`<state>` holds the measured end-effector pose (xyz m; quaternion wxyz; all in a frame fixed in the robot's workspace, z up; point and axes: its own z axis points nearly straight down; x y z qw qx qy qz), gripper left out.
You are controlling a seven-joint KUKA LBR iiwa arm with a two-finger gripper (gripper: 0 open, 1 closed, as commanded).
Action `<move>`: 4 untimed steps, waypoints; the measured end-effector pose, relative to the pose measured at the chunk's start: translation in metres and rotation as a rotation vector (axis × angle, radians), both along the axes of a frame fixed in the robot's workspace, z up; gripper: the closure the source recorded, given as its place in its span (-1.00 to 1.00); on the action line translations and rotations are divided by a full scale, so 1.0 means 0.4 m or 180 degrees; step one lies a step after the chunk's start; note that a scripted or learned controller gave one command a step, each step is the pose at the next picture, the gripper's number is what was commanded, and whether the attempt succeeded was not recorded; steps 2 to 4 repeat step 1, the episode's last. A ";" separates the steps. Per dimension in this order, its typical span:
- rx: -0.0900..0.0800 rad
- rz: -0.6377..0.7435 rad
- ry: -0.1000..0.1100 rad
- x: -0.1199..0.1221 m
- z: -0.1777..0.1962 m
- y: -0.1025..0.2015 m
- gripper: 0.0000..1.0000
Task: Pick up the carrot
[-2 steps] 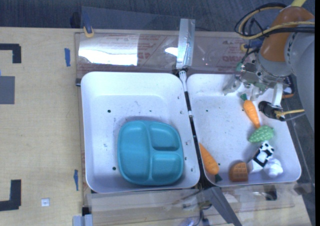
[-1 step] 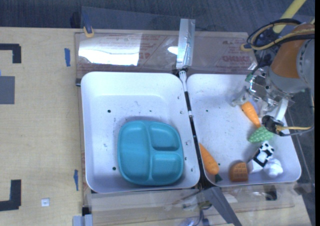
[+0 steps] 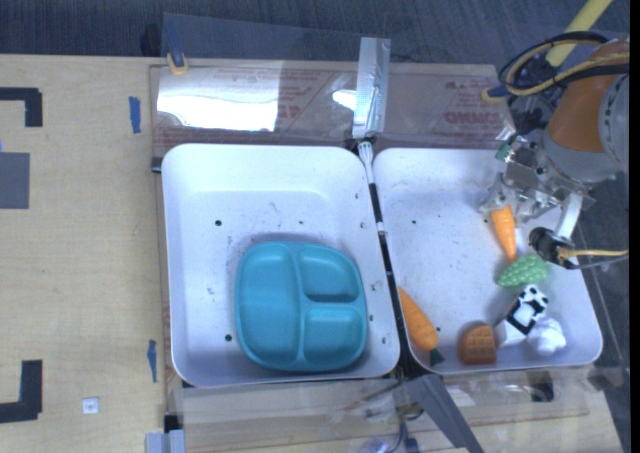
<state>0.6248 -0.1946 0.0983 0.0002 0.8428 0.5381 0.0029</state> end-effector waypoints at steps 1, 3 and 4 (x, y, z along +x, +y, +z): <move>-0.0014 0.0710 -0.0006 0.110 0.184 0.176 1.00; -0.0014 0.0710 -0.0006 0.110 0.184 0.176 1.00; -0.0014 0.0710 -0.0006 0.110 0.184 0.176 1.00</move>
